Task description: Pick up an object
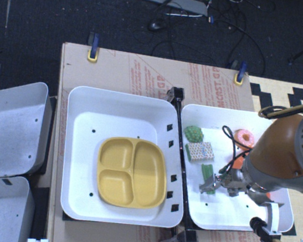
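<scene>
I count two white bins [77,135], one yellow tray [132,172], four small items (right bin), gripper [209,186] grip unreadable.

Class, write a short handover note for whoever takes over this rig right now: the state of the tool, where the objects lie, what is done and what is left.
Tool: low in the right white bin, at the lower end of the green rectangular block; whether it grips cannot be told.
Objects in the right bin: round green bumpy piece, patterned pale box, pink ring-shaped doughnut.
Left white bin: yellow three-compartment plastic tray.
Done: the arm has reached an object.
Left: confirm a grasp and lift; nothing is raised yet.
</scene>
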{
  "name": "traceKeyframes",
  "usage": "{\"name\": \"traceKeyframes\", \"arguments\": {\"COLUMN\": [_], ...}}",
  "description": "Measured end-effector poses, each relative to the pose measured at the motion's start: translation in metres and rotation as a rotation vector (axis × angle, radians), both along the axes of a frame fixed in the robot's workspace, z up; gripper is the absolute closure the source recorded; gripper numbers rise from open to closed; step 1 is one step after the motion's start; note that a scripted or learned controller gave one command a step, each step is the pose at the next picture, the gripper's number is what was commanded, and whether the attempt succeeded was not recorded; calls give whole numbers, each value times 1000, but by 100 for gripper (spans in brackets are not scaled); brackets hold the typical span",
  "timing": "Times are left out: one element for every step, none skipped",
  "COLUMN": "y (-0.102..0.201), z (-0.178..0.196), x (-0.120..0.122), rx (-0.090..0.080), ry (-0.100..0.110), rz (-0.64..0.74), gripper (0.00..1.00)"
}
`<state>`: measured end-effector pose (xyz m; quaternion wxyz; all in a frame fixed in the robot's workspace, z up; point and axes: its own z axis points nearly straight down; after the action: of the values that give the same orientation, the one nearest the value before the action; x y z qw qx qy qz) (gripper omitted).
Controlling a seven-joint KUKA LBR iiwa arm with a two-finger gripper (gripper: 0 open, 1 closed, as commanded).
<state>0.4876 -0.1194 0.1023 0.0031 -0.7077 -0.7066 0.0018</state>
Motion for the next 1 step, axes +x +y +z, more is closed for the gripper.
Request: {"name": "traceKeyframes", "arguments": {"y": [0], "z": [14], "x": [2], "rx": [-1], "ry": [-6], "rz": [-1], "gripper": [100]}}
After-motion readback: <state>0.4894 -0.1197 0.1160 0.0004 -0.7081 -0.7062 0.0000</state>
